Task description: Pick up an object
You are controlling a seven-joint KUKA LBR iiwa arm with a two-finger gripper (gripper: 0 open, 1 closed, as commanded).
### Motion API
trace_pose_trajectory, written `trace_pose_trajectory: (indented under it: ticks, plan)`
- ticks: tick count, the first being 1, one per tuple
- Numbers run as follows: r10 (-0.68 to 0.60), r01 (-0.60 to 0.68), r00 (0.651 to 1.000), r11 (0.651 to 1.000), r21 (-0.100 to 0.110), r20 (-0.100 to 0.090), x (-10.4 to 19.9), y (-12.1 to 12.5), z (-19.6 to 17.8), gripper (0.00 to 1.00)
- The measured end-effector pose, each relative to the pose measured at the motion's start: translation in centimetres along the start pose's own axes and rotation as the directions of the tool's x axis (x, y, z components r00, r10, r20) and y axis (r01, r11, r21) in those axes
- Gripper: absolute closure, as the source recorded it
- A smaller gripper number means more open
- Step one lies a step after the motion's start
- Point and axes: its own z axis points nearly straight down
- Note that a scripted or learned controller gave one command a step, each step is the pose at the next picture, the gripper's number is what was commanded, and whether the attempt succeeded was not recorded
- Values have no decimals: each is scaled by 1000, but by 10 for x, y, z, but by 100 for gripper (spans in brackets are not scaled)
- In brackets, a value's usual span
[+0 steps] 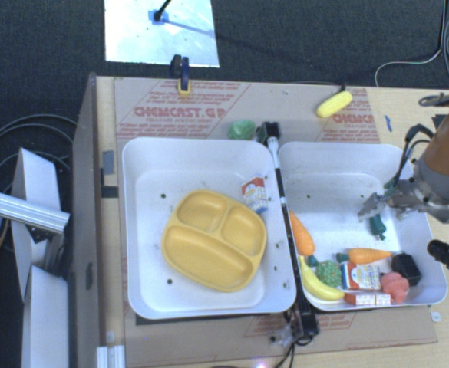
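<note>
Highest over the bench and so closest to us was the arm [447,156], reaching in over the right bin [328,156] with its gripper [378,210] low above that bin's right half. We could not tell whether the gripper was released or clenched, and we saw nothing plainly caught in it, so we judged the pick not yet made: the closing and the lift were left to do. A small teal piece [377,225] sat right at the gripper's tip (a loose thing or part of the tool, we could not say). The clear candidates lay near it, toward the bin's near edge: an orange carrot [370,255] closest, then a black block [406,267], a pink fruit [395,284] and a printed box [358,276]. Farther left along that edge were a green toy [329,271] and a banana [316,284]. In the left bin [201,148] lay a yellow divided plate [215,238].
</note>
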Motion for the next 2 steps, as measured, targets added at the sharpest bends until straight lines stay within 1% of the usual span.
trace_pose_trajectory:
  ticks: [1, 2]
  plan:
    - [2, -2, 1000, 1000, 5, -1, 0, -14, 32, 0]
    - [1, -1, 1000, 1000, 0, 0, 0, -12, 19, 100]
